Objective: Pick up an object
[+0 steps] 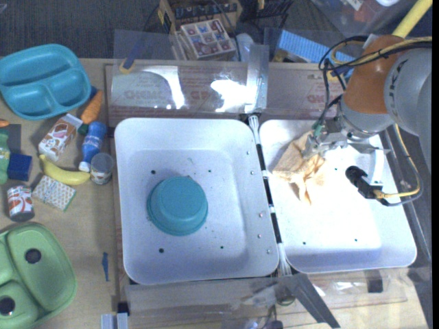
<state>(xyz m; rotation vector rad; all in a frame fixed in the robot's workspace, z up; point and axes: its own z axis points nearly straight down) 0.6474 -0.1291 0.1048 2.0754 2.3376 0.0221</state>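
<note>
Found gripper (pixel 319 145) low over the upper left part of the right bin (pixel 343 242), right of frame centre, on the arm coming in from the right edge. Could not determine how far open, nor whether anything is gripped: contact zone too small and blurred.

Located nearest candidate, a tan crumpled scrap (pixel 296 168), cloth or paper by the look, just beneath and to the lower left of the gripper, its upper end apparently touching the tool. Judged long axis to run on a slant from upper right, at the gripper, to lower left, with a thin tail pointing toward the bottom of the frame.

Noted flat white floor around the scrap, open toward the lower right, with the bin's left wall near the scrap's left tip. Noted a teal bowl (pixel 178 205) in the middle of the left bin (pixel 137 149), well apart from the tool.

Assessed scrap as limp, likely to bunch or slip. Recommend closing across the slant, not along it.
</note>
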